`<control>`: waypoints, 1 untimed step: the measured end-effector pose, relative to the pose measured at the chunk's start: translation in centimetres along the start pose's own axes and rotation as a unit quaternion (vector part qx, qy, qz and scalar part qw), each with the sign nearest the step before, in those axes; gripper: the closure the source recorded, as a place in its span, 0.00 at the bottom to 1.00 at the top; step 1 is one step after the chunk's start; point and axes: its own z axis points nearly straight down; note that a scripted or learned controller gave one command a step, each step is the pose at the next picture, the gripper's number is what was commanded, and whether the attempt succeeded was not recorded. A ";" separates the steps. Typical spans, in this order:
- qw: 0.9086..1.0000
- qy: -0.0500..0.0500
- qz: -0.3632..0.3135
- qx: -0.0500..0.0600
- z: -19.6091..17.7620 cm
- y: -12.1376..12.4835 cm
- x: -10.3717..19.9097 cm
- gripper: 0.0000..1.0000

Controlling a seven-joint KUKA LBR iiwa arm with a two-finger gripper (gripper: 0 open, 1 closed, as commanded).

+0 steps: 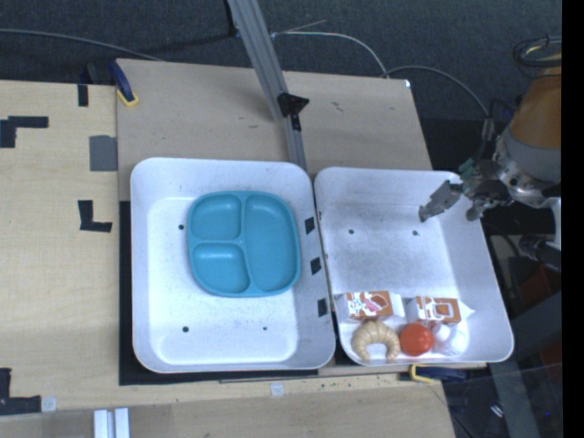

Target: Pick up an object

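A pale wooden bench [55,245] carries two shallow white bins side by side, with dark floor beyond its far edge. The left bin [155,336] holds a blue divided plate [244,243], lying flat near its middle. The right bin [383,235] is bare across most of its floor; its objects are bunched along the near edge: two small printed packets [369,305] [439,309], a croissant [376,338] and a red ball [417,339], the last two just beside each other. The gripper [452,202] hangs over the far right part of the right bin, well apart from that cluster. Its fingers appear parted with nothing between them. Judgement: the approach step is in hand and no pick has been made. The next move calls for travel toward the near edge, alignment over one item, then descent.
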 end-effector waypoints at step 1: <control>1.000 0.000 0.000 0.000 0.0 0.0 0.0 0.00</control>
